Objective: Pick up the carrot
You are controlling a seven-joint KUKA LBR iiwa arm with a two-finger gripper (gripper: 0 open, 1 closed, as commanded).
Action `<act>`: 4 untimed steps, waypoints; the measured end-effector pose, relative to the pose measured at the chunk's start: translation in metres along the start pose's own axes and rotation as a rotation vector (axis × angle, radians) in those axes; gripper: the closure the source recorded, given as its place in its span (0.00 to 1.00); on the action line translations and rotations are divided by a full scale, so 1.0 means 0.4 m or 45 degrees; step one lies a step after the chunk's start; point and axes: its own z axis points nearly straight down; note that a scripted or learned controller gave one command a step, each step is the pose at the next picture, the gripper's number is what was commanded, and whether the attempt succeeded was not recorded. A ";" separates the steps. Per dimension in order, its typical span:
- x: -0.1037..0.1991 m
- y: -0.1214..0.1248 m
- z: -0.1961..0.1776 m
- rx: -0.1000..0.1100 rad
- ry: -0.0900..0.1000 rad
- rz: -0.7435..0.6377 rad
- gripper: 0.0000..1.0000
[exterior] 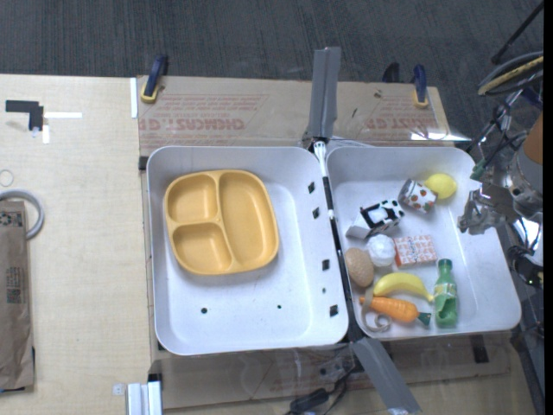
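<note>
The orange carrot (396,309) with a green top lies flat near the front edge of the right bin (484,314). It sits just below a yellow banana (404,284) and left of a green bottle (445,294). My gripper (480,212) hangs over the right bin's right rim, up and to the right of the carrot and well apart from it. I see nothing held in it.
The right bin also holds a brown potato (359,266), a white ball (380,249), a red-and-white box (415,249), a black-and-white toy (380,214), a spotted piece (419,197) and a lemon (441,185). A yellow divided plate (223,221) lies in the left bin (259,318).
</note>
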 end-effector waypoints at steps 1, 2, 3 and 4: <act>-0.080 -0.120 0.068 0.003 0.002 -0.211 1.00; -0.099 -0.111 0.028 -0.001 0.001 -0.229 1.00; -0.051 -0.006 0.032 -0.002 0.000 -0.530 1.00; -0.069 -0.078 0.059 -0.001 0.001 -0.656 1.00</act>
